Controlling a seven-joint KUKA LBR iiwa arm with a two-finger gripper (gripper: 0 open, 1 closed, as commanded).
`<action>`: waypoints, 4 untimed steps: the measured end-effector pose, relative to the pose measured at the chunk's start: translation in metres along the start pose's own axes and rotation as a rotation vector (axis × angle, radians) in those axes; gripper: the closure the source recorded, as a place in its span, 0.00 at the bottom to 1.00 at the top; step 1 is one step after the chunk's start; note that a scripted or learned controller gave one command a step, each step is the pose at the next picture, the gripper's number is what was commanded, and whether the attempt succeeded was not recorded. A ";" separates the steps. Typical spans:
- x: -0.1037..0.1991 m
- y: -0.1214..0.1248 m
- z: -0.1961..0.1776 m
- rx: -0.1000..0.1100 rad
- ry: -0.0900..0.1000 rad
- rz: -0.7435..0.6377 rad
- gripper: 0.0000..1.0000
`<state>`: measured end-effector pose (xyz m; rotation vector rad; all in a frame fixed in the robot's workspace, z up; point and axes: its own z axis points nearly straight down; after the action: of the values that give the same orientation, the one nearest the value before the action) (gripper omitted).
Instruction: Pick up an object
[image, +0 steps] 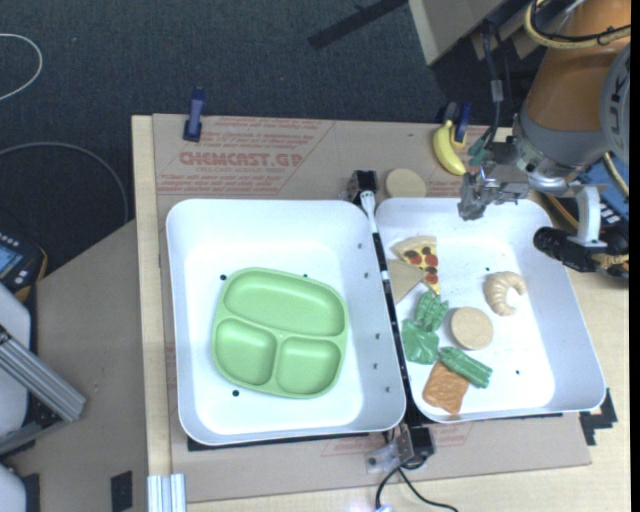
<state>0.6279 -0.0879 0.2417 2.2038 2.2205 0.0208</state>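
My gripper (472, 207) hangs over the far edge of the right bin (560, 300), with nothing visible in it. Below it in that bin lie a pizza slice (418, 254), a croissant (504, 290), a round tan cookie (470, 328), green leafy pieces (426, 326), a green pickle-like piece (467, 366) and an orange toast piece (445, 387). The pizza slice is the nearest item, a little to the gripper's lower left.
The left bin (190, 260) holds a green divided plate (280, 332). Behind the bins a banana (449, 150) and a round tan disc (405, 184) lie on the cardboard. A black clip strip (383, 290) runs between the bins. The arm's grey and orange body (575, 80) fills the upper right.
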 end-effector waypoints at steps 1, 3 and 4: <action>-0.011 -0.005 0.142 0.009 -0.004 0.008 1.00; 0.097 -0.130 -0.090 0.004 0.004 0.002 1.00; 0.154 -0.145 -0.139 0.011 0.003 -0.001 1.00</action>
<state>0.4795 0.0646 0.3780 2.2100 2.2285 0.0119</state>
